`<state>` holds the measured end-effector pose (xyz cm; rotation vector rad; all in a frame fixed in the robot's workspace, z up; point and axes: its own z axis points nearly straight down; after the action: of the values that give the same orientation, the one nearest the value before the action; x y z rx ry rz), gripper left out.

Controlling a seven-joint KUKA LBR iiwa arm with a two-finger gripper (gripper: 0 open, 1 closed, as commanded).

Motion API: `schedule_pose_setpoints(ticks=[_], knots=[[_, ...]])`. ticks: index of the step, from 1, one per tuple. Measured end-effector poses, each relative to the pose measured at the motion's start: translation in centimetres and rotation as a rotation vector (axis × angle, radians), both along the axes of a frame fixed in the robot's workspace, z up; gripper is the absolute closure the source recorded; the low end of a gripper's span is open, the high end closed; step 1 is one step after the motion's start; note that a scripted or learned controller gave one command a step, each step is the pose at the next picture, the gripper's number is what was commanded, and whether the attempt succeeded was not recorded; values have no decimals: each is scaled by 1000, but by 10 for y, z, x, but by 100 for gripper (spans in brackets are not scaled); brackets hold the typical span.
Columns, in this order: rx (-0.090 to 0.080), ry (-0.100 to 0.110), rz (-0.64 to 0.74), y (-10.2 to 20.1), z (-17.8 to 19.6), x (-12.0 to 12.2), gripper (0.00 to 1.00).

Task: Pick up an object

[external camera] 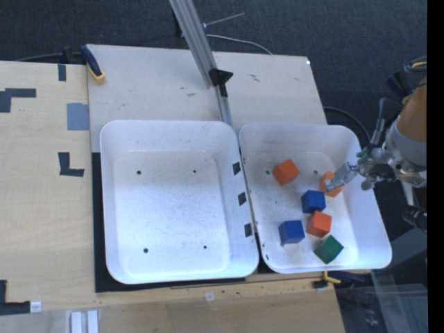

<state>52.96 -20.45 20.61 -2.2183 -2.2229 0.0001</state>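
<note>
Several small blocks lie in the right bin (361, 252). An orange cube (285, 172) sits near its middle. Below it are a blue cube (313, 200), a second orange cube (319, 223), another blue cube (291, 232) and a green cube (329, 248). A smaller orange block (330, 189) lies by the bin's right wall. My gripper (340, 179) reaches in from the right and hangs right over that small orange block, hiding part of it. I see nothing lifted off the bin floor.
The left bin (111, 207) stands beside the right one, sharing a raised middle rim. A slanted metal rail (198, 37) runs down from the top to the bins' junction. The grey arm (409, 144) fills the far right.
</note>
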Motion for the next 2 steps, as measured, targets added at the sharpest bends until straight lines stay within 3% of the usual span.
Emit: schedule_pose_setpoints(ticks=[1,2], knots=[[1,5,-1,26,-118,-21,0],[2,-3,7,92,-114,36,0]])
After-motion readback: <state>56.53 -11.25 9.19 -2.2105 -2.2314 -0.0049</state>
